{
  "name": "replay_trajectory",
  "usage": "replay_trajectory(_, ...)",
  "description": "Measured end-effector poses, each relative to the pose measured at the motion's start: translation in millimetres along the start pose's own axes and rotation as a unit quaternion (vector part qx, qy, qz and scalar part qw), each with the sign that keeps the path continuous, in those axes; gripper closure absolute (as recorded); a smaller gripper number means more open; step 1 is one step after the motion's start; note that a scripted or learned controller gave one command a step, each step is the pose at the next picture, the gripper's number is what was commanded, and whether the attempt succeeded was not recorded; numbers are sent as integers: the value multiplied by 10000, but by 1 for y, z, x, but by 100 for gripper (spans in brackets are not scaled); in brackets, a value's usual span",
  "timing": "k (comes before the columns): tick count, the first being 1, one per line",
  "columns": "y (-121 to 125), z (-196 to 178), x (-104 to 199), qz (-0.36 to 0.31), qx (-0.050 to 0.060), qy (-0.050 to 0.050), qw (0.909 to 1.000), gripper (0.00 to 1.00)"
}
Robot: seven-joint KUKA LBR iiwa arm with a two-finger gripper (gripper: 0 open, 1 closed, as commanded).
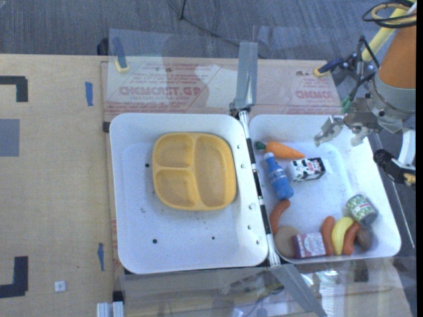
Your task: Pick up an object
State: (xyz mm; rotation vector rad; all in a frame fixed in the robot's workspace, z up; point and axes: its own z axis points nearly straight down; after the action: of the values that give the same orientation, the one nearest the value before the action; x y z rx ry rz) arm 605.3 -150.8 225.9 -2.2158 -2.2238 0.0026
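orange carrot (285, 150) lies upper left in the right bin (390, 203), untouched. my gripper (342, 128) hovers at the frame's upper right, fingers apart, holding nothing. approach step; next i'd go left and down.

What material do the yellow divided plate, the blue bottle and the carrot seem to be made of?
Yellow divided plate: probably moulded plastic, matte; one even colour, with soft rounded ridges between its three compartments.
Blue bottle: likely plastic; it shows a smooth blue body and a white cap, somewhat glossy.
Carrot: seemingly a toy of plastic or rubber; its orange is very uniform and its surface smooth. The exact material cannot be told.
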Motion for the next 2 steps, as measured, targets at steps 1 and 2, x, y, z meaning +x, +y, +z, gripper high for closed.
replay_trajectory(1,15,113,35,400,-9,-1,9992,0)
replay_trajectory(2,-79,139,-6,-28,-49,-9,10000,0)
